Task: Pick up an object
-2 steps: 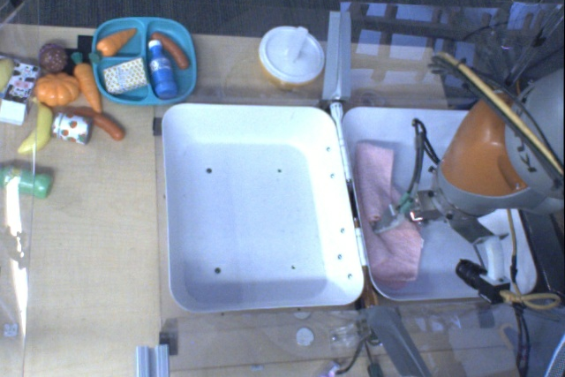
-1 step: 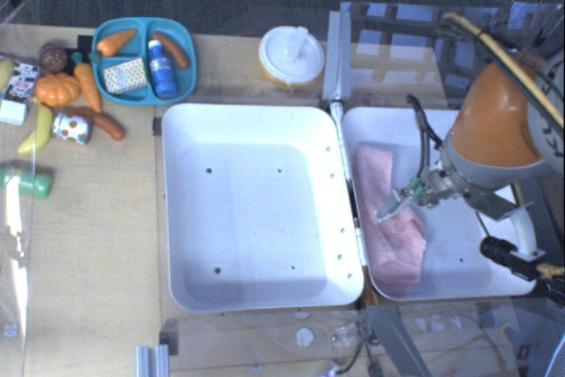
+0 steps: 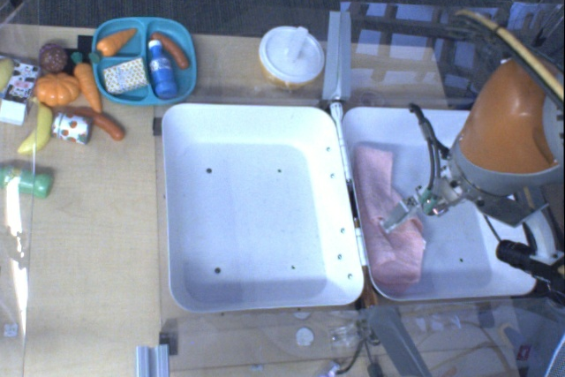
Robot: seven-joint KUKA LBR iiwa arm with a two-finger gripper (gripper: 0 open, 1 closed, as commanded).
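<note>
One pink cloth (image 3: 388,221) lies along the left side of the right bin (image 3: 459,274). The gripper (image 3: 404,216) sits low over it, fingers apparently pinching a fold near its middle. Lifting looks not yet done; the left bin (image 3: 247,207) waits.

You've got one pink cloth (image 3: 389,220) in the right bin (image 3: 459,274), lying flat-ish and rumpled along the bin's left wall, stretched lengthwise, with its near end bunched up a bit thicker.
</note>
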